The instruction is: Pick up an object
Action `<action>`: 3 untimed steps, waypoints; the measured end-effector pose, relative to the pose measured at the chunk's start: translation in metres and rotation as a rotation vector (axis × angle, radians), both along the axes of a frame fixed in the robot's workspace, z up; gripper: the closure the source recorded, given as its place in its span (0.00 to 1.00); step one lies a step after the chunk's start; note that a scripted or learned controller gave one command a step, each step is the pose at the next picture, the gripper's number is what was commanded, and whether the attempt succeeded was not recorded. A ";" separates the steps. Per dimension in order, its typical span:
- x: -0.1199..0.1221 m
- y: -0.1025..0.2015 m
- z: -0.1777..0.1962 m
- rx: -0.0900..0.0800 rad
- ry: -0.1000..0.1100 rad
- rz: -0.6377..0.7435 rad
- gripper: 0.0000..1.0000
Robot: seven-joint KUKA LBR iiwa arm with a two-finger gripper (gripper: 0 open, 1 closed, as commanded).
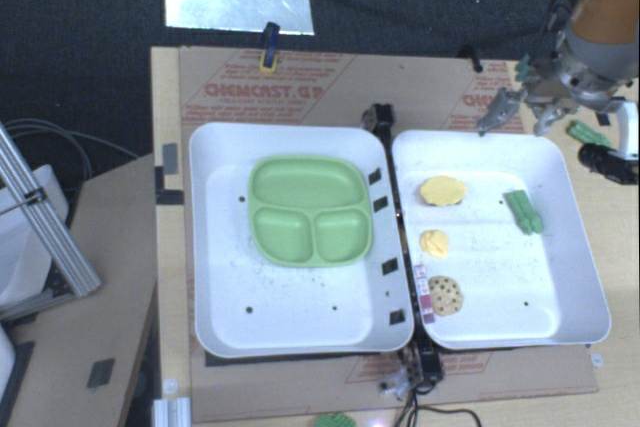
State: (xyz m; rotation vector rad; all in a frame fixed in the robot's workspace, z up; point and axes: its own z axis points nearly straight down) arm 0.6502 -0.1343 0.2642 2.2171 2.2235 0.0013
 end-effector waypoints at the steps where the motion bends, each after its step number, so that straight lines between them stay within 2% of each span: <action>1: -0.023 -0.034 -0.077 0.000 0.006 -0.005 0.00; 2: -0.018 -0.055 -0.125 0.000 0.002 -0.003 0.00; 3: -0.030 -0.074 -0.177 -0.004 -0.011 -0.002 0.00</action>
